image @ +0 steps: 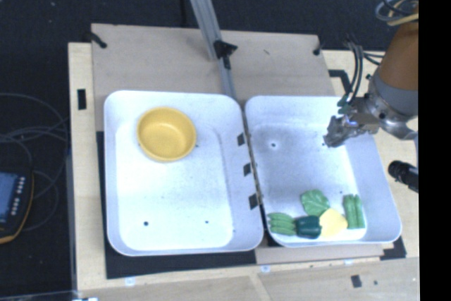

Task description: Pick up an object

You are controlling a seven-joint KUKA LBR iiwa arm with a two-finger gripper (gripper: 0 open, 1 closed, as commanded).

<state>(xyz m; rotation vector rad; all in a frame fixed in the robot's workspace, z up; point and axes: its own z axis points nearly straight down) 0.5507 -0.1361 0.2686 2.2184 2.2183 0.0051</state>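
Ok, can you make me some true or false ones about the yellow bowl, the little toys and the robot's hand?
1. The yellow bowl sits in the left bin. True.
2. The bowl lies upside down. False: it is upright, its hollow facing up.
3. The green and yellow toys are bunched at the near edge of the right bin. True.
4. The hand is holding the yellow toy. False: the hand is over the far right part of the right bin, apart from the toys, and the yellow toy lies in the bin.
5. The bowl shares its bin with the toys. False: the toys are in the other bin.
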